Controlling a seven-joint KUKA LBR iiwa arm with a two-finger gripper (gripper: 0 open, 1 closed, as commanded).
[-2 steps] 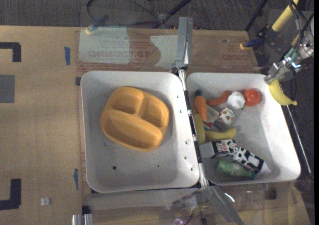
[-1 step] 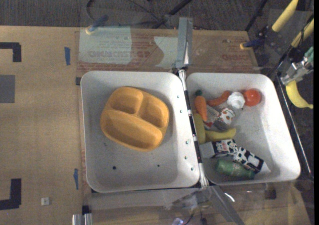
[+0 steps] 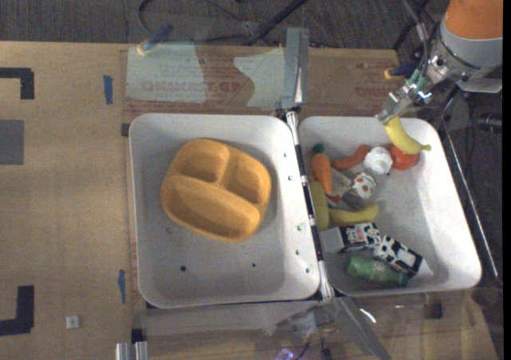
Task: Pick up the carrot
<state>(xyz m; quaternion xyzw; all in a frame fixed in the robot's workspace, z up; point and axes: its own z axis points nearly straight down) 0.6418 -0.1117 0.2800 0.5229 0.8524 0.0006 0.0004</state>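
The carrot (image 3: pixel 321 170), orange with a green top, lies near the left wall of the right bin (image 3: pixel 447 215), pointing toward the front. My gripper (image 3: pixel 392 115) hangs over that bin's back edge, well to the right of the carrot and behind it. Its fingers are shut on the upper end of a yellow banana (image 3: pixel 403 137), which dangles below them above the bin's back right part.
Around the carrot lie a red-orange pepper (image 3: pixel 351 160), a white ball (image 3: pixel 378 160), a red tomato (image 3: pixel 406 160), a small can (image 3: pixel 363 187), two yellow pieces (image 3: pixel 355 215), cow-patterned cartons (image 3: pixel 397 253) and a green bottle (image 3: pixel 375 270). The left bin (image 3: pixel 160 263) holds a yellow divided plate (image 3: pixel 215 188).
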